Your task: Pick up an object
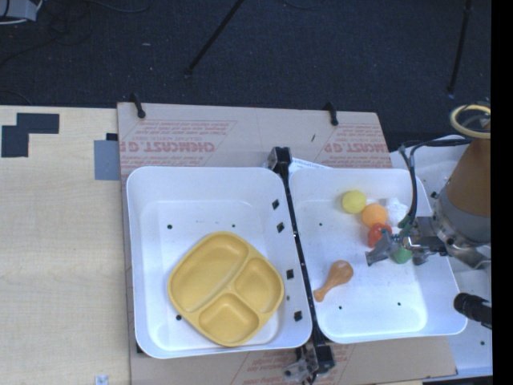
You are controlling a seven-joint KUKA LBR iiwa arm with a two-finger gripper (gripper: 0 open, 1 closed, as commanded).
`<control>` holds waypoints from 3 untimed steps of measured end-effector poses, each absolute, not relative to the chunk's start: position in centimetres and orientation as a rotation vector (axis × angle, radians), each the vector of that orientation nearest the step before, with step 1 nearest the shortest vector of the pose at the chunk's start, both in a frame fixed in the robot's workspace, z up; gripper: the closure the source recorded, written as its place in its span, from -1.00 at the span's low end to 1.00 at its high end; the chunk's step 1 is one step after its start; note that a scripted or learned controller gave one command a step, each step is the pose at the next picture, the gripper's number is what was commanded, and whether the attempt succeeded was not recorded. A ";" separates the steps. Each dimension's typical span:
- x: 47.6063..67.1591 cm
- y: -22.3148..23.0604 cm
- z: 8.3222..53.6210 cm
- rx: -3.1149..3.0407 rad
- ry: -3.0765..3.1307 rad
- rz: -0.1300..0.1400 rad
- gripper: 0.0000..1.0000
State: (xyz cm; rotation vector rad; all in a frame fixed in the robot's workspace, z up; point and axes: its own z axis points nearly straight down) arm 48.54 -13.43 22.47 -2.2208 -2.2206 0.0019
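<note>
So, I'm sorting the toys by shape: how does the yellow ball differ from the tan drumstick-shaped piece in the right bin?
The yellow ball is round and bright yellow; the drumstick-shaped piece is long, tan-orange, with a bulbous end. The ball sits near the bin's back beside other small toys; the drumstick-shaped piece lies alone nearer the divider. Both rest in the right bin.

The shallow white right bin (361, 315) has bare floor along its near side; the tan wooden drumstick-shaped toy (333, 279) and clustered small yellow, orange, red and green toys (370, 219) crowd its far right.
</note>
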 end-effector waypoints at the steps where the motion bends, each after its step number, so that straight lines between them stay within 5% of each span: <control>1: 48.2 -13.8 18.0 -2.217 -2.215 0.006 -1.00; 3: 47.9 -13.7 8.6 -2.220 -2.218 0.002 -1.00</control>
